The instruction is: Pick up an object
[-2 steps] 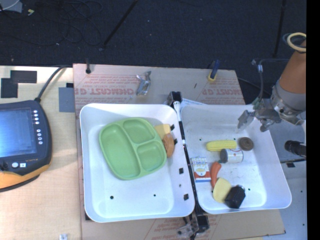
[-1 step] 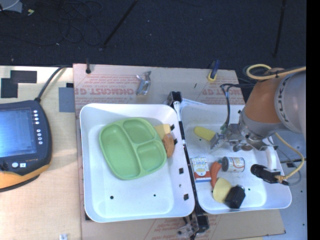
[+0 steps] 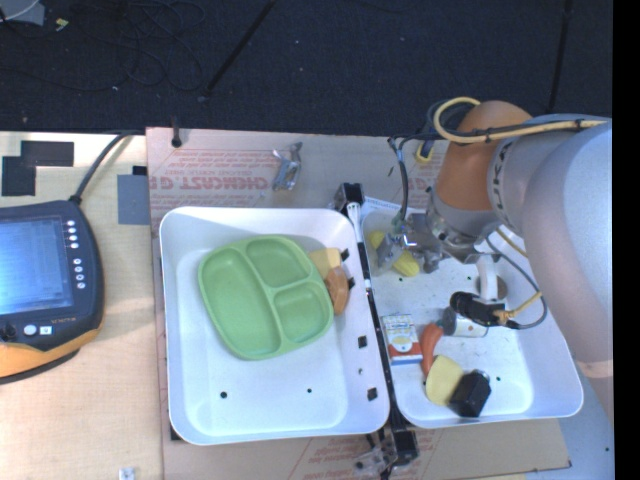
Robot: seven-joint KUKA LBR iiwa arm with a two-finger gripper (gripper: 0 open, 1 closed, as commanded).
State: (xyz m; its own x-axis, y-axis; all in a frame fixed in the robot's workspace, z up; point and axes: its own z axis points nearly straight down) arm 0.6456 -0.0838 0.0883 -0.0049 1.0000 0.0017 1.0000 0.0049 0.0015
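Note:
My gripper (image 3: 412,246) hangs low over the far left part of the right bin (image 3: 545,388), under the orange-banded wrist. A small yellow piece (image 3: 406,265) lies right beneath it, and another yellow bit (image 3: 377,238) sits just to its left by the bin wall. Whether either one touches the gripper is hidden by the wrist parts. Nearer the front lie a white packet (image 3: 398,331), an orange carrot-like piece (image 3: 430,343), a yellow block (image 3: 442,379) and a black object (image 3: 471,394).
The left bin (image 3: 260,408) holds a green divided plate (image 3: 265,295), with a yellow and brown item (image 3: 334,280) against its right edge. A tablet (image 3: 40,273) lies left of the bench. The arm covers the right bin's far right side.

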